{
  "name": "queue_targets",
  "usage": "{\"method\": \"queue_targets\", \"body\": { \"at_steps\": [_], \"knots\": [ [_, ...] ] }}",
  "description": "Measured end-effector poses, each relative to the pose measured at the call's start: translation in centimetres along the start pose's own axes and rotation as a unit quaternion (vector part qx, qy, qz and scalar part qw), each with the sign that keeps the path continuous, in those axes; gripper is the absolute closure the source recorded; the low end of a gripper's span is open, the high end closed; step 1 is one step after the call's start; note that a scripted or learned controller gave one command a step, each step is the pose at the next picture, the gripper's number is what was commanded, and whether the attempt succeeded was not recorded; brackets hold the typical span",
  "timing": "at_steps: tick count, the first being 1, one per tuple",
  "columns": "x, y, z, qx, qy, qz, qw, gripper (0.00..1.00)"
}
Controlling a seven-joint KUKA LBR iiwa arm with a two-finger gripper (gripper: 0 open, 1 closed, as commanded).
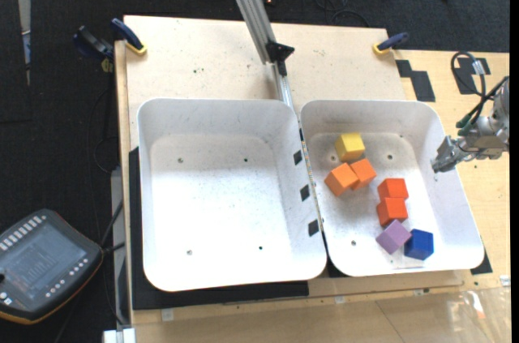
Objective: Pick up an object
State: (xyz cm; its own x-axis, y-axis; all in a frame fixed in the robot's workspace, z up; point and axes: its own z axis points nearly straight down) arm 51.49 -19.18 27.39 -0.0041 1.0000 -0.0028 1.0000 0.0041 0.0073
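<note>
My gripper, grip state indiscernible, hovers at the right bin's three o'clock rim, clear of the blocks.

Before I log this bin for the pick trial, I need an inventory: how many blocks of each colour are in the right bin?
Yellow block: 1
Orange blocks: 2
Red-orange blocks: 2
Purple block: 1
Blue block: 1
Total: 7 blocks, all in the right bin.
</note>
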Motion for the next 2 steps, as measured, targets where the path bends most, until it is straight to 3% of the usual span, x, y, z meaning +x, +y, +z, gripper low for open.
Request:
{"method": "queue_targets", "body": {
  "at_steps": [1,2],
  "knots": [
    [0.0,0.1,-0.6,0.003,0.001,0.001,1.0,1.0],
    [5.2,1.8,-1.0,0.003,0.002,-0.002,1.0,1.0]
  ]
}}
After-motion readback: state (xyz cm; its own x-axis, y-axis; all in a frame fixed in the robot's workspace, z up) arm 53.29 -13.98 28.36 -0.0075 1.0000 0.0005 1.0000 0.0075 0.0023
